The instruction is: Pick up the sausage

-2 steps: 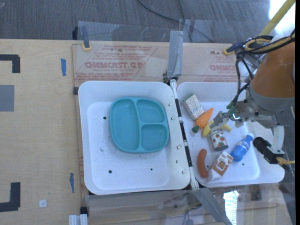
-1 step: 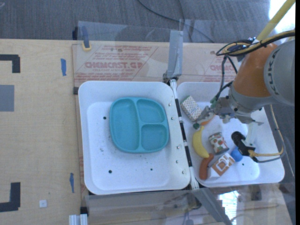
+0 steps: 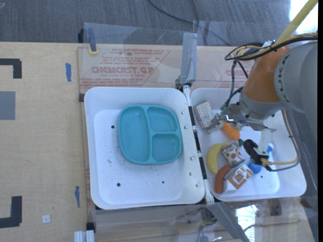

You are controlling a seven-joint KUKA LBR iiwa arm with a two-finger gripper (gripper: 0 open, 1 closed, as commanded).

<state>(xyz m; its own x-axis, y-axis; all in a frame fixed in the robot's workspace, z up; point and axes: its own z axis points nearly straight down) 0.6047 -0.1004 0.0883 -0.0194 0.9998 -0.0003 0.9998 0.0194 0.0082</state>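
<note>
White plastic forms the two shallow bins that are seen side by side on the bench (image 3: pixel 40 150). In the left bin (image 3: pixel 98 180) a teal divided plate (image 3: pixel 150 134) is laid, with three compartments.

The right bin (image 3: pixel 287 183) is crowded with small things. The sausage (image 3: pixel 221 178), reddish brown, is found near the bin's 7 o'clock corner, lying at a slant. At its 12 o'clock, just beside it, a yellow banana (image 3: pixel 215 157) is set. At the sausage's 3 o'clock, touching or nearly touching it, a small patterned box (image 3: pixel 240 176) is placed, and a second patterned box (image 3: pixel 232 154) is seen at about 1 o'clock from the sausage. An orange piece (image 3: pixel 231 131) lies further up the bin, and a pale wrapped block (image 3: pixel 204 114) is seen near the bin's 10 o'clock corner.

The grey arm with its orange band (image 3: pixel 265 74) is reached in from 3 o'clock, and the gripper (image 3: pixel 228 119) is held over the upper middle of the right bin, well apart from the sausage. Whether the fingers are released or clenched cannot be told, and nothing is seen between them.
</note>
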